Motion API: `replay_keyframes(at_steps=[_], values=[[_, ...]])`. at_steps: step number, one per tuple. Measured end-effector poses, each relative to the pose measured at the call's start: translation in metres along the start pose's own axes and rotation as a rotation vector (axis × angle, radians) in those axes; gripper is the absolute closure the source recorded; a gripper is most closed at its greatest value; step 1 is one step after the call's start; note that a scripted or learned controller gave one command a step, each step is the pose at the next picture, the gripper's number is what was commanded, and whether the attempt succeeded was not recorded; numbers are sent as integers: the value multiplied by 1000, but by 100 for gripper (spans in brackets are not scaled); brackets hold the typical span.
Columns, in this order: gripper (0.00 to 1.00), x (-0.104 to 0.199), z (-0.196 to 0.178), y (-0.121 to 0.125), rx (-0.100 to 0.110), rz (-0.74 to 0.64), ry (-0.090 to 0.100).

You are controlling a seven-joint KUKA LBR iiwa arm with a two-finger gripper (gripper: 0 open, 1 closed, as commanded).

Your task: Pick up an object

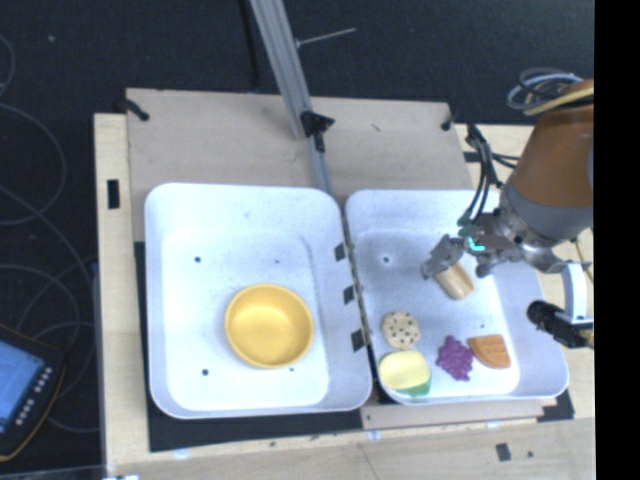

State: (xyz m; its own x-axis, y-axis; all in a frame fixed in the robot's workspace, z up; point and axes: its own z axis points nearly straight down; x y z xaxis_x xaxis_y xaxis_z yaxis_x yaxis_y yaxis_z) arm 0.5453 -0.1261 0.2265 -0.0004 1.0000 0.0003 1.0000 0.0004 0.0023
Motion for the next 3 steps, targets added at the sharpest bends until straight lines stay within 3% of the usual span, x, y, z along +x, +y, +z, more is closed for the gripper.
replay_keyframes(at_steps=[3], values=[[0, -15, 127, 0, 3, 3, -3]])
